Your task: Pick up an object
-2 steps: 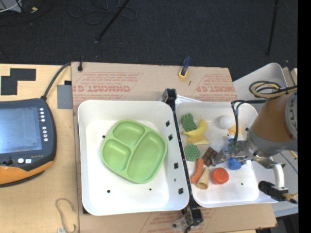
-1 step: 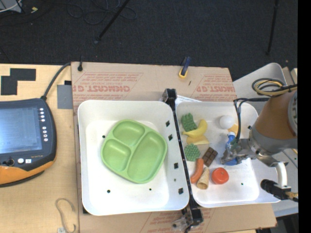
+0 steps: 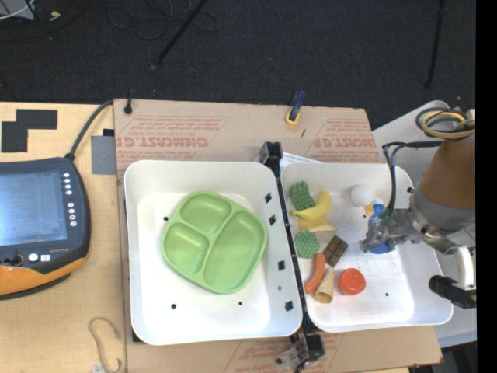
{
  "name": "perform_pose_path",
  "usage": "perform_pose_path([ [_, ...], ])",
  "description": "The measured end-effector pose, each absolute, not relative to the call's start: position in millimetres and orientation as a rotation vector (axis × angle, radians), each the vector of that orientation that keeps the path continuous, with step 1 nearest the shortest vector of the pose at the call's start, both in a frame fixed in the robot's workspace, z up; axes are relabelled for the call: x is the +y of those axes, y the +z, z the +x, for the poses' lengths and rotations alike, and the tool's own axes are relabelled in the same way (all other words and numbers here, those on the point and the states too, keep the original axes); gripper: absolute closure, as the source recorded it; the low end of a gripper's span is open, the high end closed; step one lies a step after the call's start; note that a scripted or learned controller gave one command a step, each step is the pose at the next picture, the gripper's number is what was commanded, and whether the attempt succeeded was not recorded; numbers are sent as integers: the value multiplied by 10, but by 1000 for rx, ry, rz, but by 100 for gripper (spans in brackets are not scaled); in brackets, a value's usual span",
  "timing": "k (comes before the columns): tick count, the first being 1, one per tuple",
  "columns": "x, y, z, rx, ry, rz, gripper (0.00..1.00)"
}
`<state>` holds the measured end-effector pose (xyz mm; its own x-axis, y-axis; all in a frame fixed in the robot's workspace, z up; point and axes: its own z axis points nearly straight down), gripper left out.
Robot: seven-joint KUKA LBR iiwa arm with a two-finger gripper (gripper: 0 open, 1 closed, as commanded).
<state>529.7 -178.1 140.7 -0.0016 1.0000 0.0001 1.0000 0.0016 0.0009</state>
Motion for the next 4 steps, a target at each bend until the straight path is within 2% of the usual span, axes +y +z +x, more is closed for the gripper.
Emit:
perform_pose_path([
  [1,-1748,1918,5208,2221,1,2221,100],
  [2,-1759,2298,5215,2221,2,2220,100],
  [4,-763,2444,5563,2229,1,2218,100],
])
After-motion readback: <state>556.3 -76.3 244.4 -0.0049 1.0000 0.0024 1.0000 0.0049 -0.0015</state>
